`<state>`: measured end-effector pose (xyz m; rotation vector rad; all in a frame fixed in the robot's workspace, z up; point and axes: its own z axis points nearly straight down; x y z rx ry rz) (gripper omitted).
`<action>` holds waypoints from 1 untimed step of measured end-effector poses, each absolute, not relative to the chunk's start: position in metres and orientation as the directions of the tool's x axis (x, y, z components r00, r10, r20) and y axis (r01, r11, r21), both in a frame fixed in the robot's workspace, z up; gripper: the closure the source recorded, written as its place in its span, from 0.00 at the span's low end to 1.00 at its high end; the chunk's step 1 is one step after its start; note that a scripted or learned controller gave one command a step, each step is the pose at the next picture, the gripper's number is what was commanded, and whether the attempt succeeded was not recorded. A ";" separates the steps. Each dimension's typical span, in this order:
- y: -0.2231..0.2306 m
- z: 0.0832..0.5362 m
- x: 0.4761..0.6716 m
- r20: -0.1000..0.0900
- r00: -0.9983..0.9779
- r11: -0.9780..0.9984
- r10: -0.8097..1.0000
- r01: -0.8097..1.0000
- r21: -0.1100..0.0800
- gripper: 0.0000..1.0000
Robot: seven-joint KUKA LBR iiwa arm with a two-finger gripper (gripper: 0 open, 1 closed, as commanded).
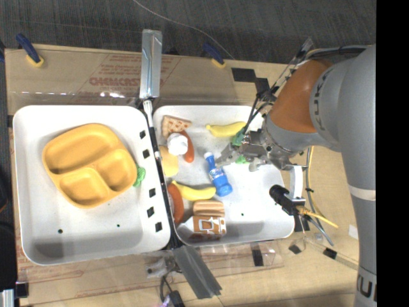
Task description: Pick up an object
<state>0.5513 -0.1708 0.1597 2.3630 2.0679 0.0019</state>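
My gripper (pixel 246 153) hangs low over the right bin (pixel 268 226), in its upper right part. A small green object (pixel 238 140) peeks out from under the gripper. A yellow banana (pixel 225 130) lies just to the gripper's upper left. A blue bottle (pixel 218 175) lies tilted to its left. Further left are a pizza slice (pixel 174 126), a red and white piece (pixel 181 146) and a second banana (pixel 193 190). A brown bread loaf (pixel 209 218) sits at the front of the bin.
The left bin (pixel 38 235) holds a yellow divided plate (pixel 89 164) with a small green item (pixel 139 175) at its right edge. A black-dotted divider (pixel 153 184) runs between the bins. Cables (pixel 313 213) trail off the right bin's edge.
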 end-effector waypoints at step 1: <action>-0.138 0.091 0.550 0.001 -0.062 0.062 0.998 0.998 -0.002 0.00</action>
